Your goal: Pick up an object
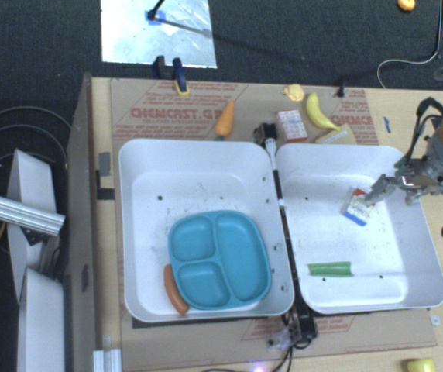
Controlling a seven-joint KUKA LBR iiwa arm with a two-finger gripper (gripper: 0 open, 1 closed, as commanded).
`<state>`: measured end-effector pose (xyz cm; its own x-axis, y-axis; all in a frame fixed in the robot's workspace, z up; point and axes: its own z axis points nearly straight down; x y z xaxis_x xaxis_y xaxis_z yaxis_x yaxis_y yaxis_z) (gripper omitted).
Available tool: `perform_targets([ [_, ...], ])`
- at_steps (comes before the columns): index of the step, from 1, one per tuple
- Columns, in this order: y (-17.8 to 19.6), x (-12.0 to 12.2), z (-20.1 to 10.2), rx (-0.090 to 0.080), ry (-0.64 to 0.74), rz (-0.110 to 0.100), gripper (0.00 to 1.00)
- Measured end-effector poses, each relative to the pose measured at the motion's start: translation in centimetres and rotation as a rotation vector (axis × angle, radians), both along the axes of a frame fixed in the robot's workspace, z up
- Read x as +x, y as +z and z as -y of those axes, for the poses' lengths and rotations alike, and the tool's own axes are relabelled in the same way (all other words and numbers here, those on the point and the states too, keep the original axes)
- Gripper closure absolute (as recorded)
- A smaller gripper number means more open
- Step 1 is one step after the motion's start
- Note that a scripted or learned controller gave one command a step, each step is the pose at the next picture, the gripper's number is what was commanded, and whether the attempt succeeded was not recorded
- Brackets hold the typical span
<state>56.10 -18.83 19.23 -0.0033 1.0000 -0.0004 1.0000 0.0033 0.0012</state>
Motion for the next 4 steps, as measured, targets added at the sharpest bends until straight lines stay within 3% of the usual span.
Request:
perform_targets([
  [1,-8.8,4.1,1.0,0.000,0.003,-0.003,0.00],
  [2,-7.2,4.2,1.0,-0.001,0.004,0.004,1.00],
  [4,-2.7,4.3,1.8,0.000,-0.001,0.003,1.00],
])
